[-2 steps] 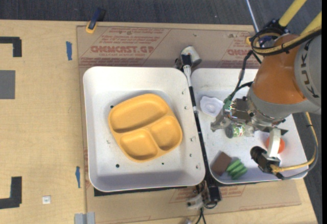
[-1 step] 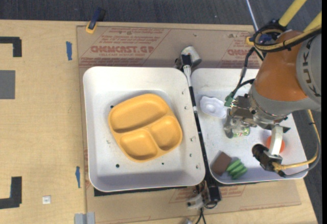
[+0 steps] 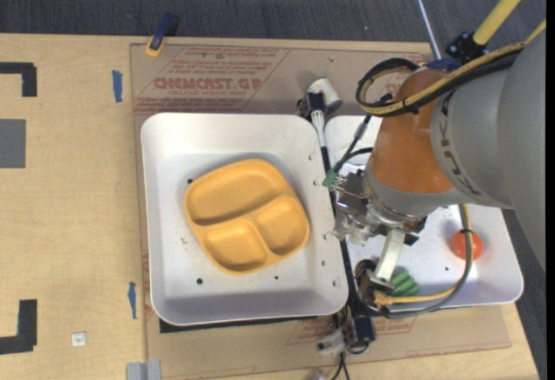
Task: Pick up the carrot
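Hovering over right bin (image 3: 499, 283), arm (image 3: 416, 161); grip cannot tell; smooth rounded orange carrot (image 3: 466, 244) nearby.

The arm (image 3: 499, 135) is thick, smooth and grey, with a glossy orange band (image 3: 403, 153) above the wrist. Black cables (image 3: 371, 75) loop over the band; the end effector (image 3: 362, 215) is silvery metal.

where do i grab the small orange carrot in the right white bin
Across the rounded body of the small orange carrot, probably coming straight down from above: it lies low on the floor of the right white bin, near its right wall, so a side approach looks cramped.
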You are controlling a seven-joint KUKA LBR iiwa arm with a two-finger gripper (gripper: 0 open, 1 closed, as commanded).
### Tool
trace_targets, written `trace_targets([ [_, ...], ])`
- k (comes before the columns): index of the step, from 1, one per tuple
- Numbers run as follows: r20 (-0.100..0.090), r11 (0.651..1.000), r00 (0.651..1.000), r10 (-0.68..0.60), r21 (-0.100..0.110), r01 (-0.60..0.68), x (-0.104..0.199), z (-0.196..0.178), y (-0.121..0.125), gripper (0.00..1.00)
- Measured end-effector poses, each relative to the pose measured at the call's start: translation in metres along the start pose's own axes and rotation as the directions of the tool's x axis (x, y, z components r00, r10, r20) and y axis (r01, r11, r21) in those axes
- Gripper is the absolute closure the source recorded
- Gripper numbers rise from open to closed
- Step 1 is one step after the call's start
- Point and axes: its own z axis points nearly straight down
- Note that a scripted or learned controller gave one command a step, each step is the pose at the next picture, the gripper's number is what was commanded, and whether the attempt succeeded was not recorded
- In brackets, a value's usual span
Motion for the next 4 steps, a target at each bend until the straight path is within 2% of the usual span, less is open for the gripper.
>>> trace_targets([
  [1, 0.001, 0.99, 0.99, 0.138, 0.001, -0.138, 0.066, 0.03, -0.032, 1.0],
  [2, 0.0, 0.988, 0.988, 0.154, -0.003, -0.154, 0.118, -0.001, 0.025, 1.0],
  [3, 0.0, 0.968, 0.968, 0.25, -0.003, -0.25, 0.119, -0.051, 0.033, 1.0],
  [4, 0.002, 0.935, 0.935, 0.353, 0.0, -0.353, 0.099, -0.04, 0.033, 1.0],
])
